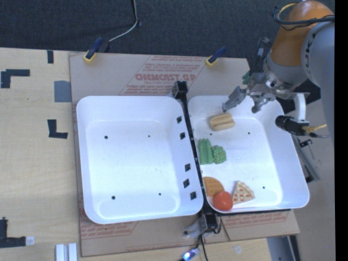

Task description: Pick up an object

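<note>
half the arm (304, 31) is cut off; jaws (244, 103) spread open above the bread roll (222, 122).

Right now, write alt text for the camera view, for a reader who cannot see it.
A grey and orange robot arm's gripper, fingers spread, hovers over the far end of the right white bin, just above a tan bread roll. The same bin holds a green toy vegetable, a round cookie, a red tomato and a waffle wedge.
</note>
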